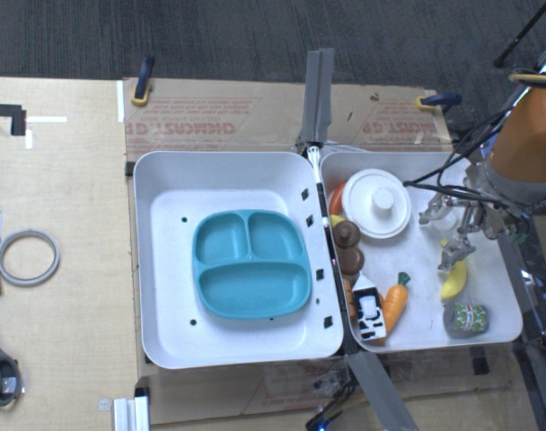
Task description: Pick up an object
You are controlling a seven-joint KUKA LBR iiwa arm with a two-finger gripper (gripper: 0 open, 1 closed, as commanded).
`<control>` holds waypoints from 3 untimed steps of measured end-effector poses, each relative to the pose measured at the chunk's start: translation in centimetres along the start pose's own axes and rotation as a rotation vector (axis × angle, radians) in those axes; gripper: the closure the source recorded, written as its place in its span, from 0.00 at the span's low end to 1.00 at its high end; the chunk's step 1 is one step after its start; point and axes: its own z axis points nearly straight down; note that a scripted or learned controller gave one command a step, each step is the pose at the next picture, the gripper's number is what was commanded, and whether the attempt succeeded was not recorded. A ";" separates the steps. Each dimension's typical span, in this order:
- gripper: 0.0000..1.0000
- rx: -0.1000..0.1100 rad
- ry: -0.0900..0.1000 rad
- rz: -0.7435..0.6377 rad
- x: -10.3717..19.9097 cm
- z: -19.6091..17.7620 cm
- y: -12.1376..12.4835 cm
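The right bin (497, 268) holds several objects. A white round lid (378, 204) lies at its back with an orange piece (337, 196) beside it. A brown pepper mill (347, 245) stands by the divider. A carrot (395, 303) and a black-and-white item (369, 314) lie at the front. A yellow banana (453, 279) and a green can (467, 318) are at the right. My gripper (444, 234) hangs over the right side of this bin, just above the banana. It is open, with nothing between its fingers.
The left bin (156, 268) holds a teal divided plate (252, 264). A grey ring (25, 257) and scissors (2, 377) lie on the bench at the left. Cables run by the arm at the right edge.
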 end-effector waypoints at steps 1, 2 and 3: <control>0.00 -0.001 0.001 0.029 3.7 -0.1 0.5; 1.00 0.002 -0.003 0.026 3.5 -1.1 0.6; 0.00 0.001 -0.003 0.025 3.4 -1.1 0.6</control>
